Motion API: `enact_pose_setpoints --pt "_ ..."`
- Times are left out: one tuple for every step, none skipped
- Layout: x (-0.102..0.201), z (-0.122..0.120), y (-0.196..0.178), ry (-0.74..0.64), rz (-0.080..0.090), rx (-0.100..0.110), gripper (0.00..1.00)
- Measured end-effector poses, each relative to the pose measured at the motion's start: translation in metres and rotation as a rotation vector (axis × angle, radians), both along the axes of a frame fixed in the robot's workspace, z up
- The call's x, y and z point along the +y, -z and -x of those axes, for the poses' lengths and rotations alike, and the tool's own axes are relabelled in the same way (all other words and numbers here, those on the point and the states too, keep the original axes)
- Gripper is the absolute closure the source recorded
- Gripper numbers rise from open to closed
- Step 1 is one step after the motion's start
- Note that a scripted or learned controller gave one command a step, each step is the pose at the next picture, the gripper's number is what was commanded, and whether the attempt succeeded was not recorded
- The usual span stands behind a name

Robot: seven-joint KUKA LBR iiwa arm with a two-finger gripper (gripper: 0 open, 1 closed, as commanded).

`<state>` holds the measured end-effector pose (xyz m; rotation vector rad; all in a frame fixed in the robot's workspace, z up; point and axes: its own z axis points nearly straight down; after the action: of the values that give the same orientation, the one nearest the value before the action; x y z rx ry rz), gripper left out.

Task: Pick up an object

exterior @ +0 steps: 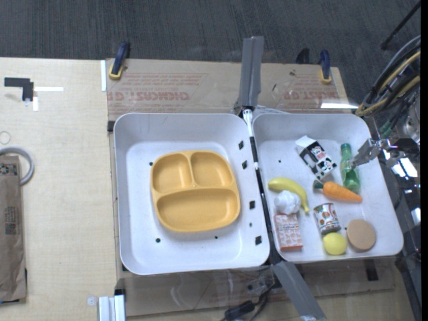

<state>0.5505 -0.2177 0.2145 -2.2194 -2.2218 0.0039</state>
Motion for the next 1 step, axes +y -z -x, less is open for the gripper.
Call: enact_pose_setpoints --pt "0.054 -0.0693 0.0347 -0.128 0.001 -0.002 0.0"
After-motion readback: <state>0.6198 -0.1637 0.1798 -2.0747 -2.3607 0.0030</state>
